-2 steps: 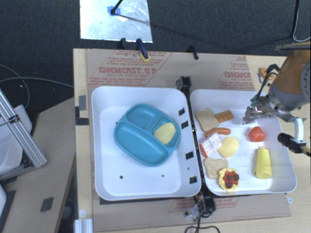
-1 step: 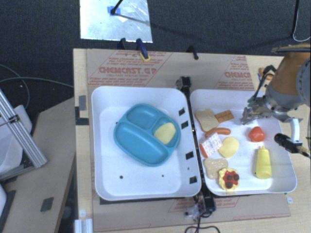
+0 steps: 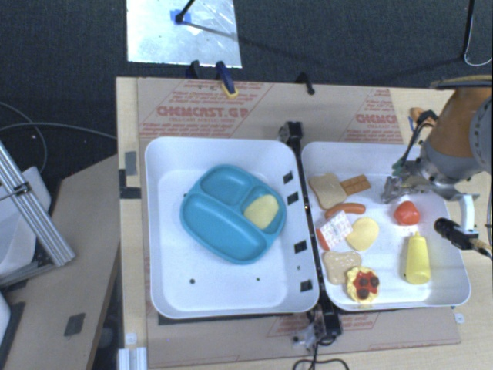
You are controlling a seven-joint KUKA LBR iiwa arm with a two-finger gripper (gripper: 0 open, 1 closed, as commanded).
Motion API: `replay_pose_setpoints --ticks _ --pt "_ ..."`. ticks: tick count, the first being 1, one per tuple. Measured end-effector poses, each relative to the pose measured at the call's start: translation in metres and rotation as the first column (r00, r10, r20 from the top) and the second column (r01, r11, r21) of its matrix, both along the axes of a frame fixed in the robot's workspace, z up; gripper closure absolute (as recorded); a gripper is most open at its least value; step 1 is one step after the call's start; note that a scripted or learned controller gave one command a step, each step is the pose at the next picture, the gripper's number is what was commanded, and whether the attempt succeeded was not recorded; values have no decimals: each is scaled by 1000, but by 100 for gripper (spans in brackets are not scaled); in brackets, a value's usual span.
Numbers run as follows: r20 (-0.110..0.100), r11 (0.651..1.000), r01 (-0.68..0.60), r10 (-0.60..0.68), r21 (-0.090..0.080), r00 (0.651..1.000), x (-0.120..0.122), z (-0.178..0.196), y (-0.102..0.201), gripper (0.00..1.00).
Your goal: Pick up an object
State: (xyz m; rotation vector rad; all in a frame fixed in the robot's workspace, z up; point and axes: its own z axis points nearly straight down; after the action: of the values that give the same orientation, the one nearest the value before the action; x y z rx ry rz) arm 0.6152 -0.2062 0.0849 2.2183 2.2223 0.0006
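Observation:
The right bin [image 3: 454,287] holds several toy foods. Among them are a red tomato [image 3: 407,213], a yellow mustard bottle [image 3: 417,257], a bread slice [image 3: 327,189], a brown cracker [image 3: 356,183], a sausage [image 3: 344,209], a pale yellow chip [image 3: 363,233] and a round tart with red topping [image 3: 363,284]. My gripper [image 3: 397,186] hangs low over the right bin's back part, just behind the tomato and right of the cracker. Nothing shows in its grasp.
In the left bin [image 3: 166,284] lies a blue divided plate [image 3: 219,222] with a yellow food piece [image 3: 263,210] in its right compartment. A black divider [image 3: 304,222] separates the bins. The grey and orange arm [image 3: 462,129] stands over the right bin's far right corner.

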Motion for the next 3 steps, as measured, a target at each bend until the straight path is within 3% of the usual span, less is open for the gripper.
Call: replay_pose_setpoints --ticks 3 --pt "4 1000 0 0 -1 1000 -6 11 0 100"
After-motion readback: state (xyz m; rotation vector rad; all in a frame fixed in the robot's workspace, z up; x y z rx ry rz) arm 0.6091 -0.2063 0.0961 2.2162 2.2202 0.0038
